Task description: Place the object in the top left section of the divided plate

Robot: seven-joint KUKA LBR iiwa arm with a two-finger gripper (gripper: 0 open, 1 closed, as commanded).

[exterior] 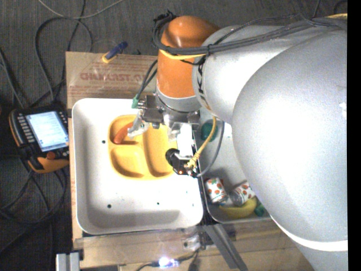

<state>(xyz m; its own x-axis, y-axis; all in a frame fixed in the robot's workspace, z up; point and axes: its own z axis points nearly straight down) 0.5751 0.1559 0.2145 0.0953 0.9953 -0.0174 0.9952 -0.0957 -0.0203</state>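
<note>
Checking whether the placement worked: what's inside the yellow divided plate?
An orange object lies in the divided plate's top left section, beside the gripper. The arm covers the plate's right side.

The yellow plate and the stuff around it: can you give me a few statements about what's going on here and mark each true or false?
1. The yellow divided plate lies in the left white bin. True.
2. An orange object sits in the plate's top left section. True.
3. The gripper hangs over the right bin. False: it is above the plate, in the left bin.
4. The plate is blue. False: it is yellow.
5. A banana lies in the right bin. True.
</note>
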